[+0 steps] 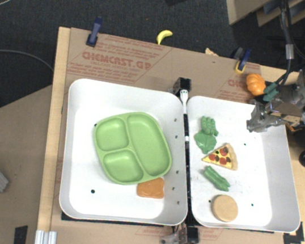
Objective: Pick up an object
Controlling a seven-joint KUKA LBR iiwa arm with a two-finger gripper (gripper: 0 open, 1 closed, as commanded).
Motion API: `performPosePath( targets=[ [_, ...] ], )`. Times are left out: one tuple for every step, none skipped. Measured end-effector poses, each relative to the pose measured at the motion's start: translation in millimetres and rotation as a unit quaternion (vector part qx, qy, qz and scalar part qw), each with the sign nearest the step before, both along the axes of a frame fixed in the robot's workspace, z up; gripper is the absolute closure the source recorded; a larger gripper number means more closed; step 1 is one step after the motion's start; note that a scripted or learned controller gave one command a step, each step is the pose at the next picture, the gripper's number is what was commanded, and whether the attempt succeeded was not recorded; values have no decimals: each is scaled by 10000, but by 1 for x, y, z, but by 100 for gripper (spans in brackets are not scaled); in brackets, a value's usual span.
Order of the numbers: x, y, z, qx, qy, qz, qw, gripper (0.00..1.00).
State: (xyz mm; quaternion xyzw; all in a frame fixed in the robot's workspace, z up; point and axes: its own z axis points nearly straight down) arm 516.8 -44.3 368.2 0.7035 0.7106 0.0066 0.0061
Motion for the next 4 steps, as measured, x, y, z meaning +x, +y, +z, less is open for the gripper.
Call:
performPosePath(
  targets=[
    [-3, -4, 3, -12, 68, -40, 10000, 100],
    [-39, 40, -17, 5, 117, -27, 9999, 100],
    [-37, 79, 27, 4, 59, -23, 10000, 100],
    [-37, 77, 35, -7, 69, -43, 10000, 100]
  ],
)
